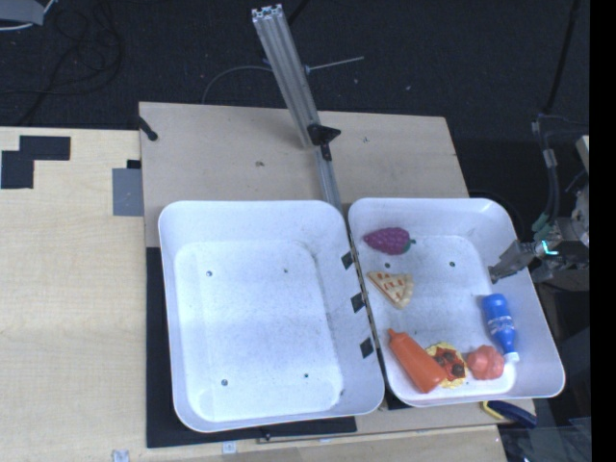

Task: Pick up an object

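The right bin (438,215) holds a purple bunch of grapes (387,240) near its back left, a tan waffle wedge (392,287) below it, and a blue bottle (499,323) by the right wall. Along the front lie an orange carrot (416,360), a small yellow and red piece (448,362) and a red tomato-like ball (486,362). My gripper (507,264) hangs at the right rim of this bin, just above the blue bottle, with nothing seen between its fingers.
The left bin (250,316) sits beside the right one, joined by black clips (357,301). A slanted metal rail (294,75) rises behind the bins. A yellow and blue item (510,412) lies outside the front right corner.
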Action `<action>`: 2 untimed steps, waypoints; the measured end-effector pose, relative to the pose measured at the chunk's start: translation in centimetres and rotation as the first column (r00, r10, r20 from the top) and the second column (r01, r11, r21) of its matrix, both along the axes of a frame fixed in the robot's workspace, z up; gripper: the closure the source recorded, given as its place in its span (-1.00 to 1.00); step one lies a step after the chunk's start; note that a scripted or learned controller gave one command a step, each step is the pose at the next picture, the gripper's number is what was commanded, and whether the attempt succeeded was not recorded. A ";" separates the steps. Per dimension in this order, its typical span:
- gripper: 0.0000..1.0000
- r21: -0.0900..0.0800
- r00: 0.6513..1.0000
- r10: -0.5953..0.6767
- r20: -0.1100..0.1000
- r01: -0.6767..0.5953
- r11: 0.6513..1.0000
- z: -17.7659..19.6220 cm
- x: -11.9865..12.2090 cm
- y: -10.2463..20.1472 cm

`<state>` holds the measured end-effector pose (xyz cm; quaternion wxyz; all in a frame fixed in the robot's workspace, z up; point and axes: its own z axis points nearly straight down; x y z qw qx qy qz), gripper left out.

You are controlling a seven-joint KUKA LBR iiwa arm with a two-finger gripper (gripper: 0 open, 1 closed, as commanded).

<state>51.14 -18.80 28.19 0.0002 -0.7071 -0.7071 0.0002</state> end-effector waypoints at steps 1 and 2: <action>-1.00 0.000 1.000 0.000 0.000 0.000 1.000 0.0 0.0 0.0; -1.00 0.001 1.000 0.000 -0.004 0.000 1.000 -4.6 -0.7 -0.4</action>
